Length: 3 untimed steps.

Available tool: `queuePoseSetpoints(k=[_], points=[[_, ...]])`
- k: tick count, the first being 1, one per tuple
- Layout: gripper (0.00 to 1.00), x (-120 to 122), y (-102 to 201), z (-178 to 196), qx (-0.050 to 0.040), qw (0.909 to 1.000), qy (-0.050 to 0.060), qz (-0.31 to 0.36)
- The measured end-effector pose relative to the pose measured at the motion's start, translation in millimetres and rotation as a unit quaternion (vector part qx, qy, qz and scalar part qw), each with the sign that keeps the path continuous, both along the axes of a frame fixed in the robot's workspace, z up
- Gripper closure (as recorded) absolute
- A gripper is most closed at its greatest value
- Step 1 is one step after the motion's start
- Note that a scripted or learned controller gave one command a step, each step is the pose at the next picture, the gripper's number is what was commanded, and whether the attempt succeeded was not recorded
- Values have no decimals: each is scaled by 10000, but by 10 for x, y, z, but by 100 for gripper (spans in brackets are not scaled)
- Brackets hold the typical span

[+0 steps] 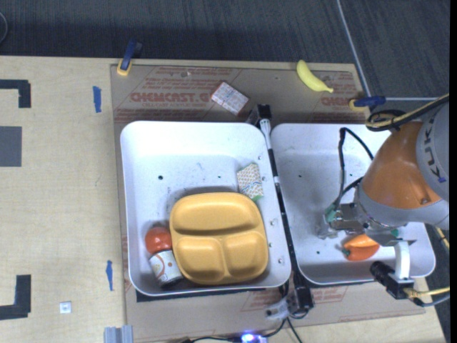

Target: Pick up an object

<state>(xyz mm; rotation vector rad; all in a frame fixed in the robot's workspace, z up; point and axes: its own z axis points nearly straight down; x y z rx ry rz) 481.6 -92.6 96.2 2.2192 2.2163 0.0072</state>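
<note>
While the arm hangs low over the right bin [314, 156], the tool [351, 231] sits just above an orange object [360, 246] near the bin's near edge; grip state unreadable. Best: descend centred, close, lift straight.

A robotics laboratory. A pale wooden surface [57, 213] bears black alignment marks [16, 93] and blue tape tabs [96, 99]; a cardboard sheet [178, 91] is fixed to it by clamps [128, 56]. Two white bins [132, 191] sit side by side, cables [350, 156] trail to an industrial arm [403, 170], and grey carpet [214, 13] lies beyond.
</note>
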Motion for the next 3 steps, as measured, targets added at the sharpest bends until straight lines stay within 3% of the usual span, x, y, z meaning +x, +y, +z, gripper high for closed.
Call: queuePoseSetpoints(k=[1, 2, 3], points=[[0, -1, 0, -1, 0, 10000, 2, 1], [0, -16, -39, -101, 6, 10000, 26, 6], [100, -1, -38, 0, 3, 10000, 2, 4]])
